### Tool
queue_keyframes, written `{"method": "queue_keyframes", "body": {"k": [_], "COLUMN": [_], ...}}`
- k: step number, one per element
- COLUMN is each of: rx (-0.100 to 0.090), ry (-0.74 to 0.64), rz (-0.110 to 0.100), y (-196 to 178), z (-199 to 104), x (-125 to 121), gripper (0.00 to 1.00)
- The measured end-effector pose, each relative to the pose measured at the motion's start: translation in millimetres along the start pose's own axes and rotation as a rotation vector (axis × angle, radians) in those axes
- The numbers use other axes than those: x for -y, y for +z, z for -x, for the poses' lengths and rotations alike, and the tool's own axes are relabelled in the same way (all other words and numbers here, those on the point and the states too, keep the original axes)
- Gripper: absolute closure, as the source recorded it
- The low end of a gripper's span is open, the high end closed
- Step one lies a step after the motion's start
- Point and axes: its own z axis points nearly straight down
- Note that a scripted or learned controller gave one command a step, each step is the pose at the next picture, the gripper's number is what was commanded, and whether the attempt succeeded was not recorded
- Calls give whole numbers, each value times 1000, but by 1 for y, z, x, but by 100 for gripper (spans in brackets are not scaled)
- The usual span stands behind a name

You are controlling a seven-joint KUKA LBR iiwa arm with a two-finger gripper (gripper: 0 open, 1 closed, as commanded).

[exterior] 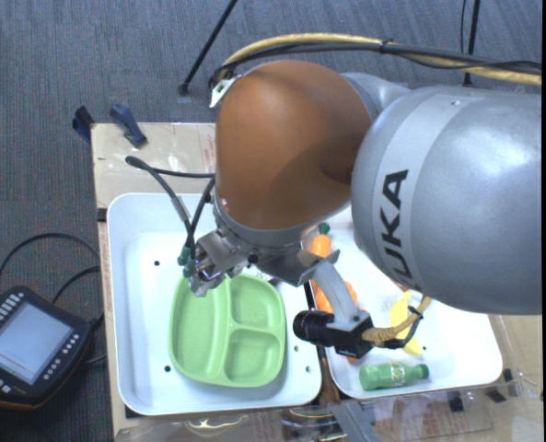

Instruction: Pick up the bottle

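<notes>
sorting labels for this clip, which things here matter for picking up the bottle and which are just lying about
Belongs to the job:
- green bottle, lying on its side in the right bin
- gripper, over the left bin, apart from the bottle

Just lying about:
- green divided tray in the left bin
- carrot and yellow item in the right bin
- teach pendant on the floor
</notes>
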Motion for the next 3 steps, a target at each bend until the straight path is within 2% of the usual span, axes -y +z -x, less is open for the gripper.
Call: {"method": "queue_keyframes", "body": {"k": [3], "rx": [-1], "ry": [10], "rz": [-13], "y": [-23], "z": [4], "x": [-1], "gripper": [100]}}
